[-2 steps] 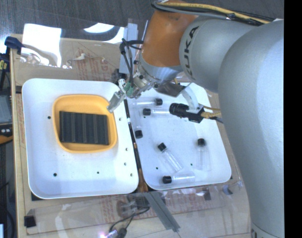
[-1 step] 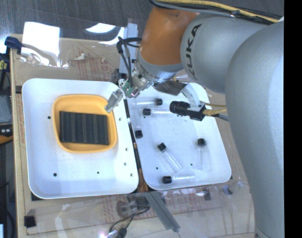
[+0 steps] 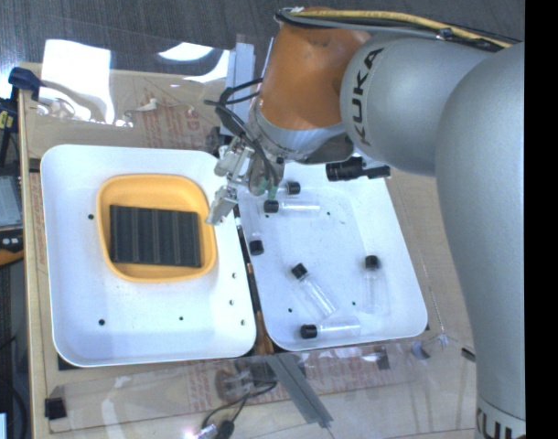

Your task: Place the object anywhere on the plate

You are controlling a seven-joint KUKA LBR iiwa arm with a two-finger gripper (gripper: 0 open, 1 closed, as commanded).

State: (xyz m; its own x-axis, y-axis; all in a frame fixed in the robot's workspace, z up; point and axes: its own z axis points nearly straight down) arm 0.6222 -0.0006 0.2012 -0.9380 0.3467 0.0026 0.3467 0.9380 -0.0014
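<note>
Lying nearest the camera in the right bin (image 3: 402, 286) is a clear vial (image 3: 329, 329) with a black cap, flat by the front rim. Just behind it lie two more vials: one (image 3: 311, 286) slanted near the bin's middle, another (image 3: 371, 282) towards the right wall. A loose black cap (image 3: 256, 246) sits beside the left wall. In the left bin (image 3: 69, 323) rests the plate (image 3: 155, 190), a yellow tray with a dark ribbed insert (image 3: 155, 236), with nothing on it. Farther back, a fourth vial (image 3: 293, 207) lies flat in the right bin, just under the claw (image 3: 226, 199). The claw hangs over the seam between the bins, its tip beside the plate's right rim. Whether it is clenched or released I cannot tell. Behind, the grey arm (image 3: 444, 108) with its orange band covers the worktop's (image 3: 151, 122) far right.
</note>
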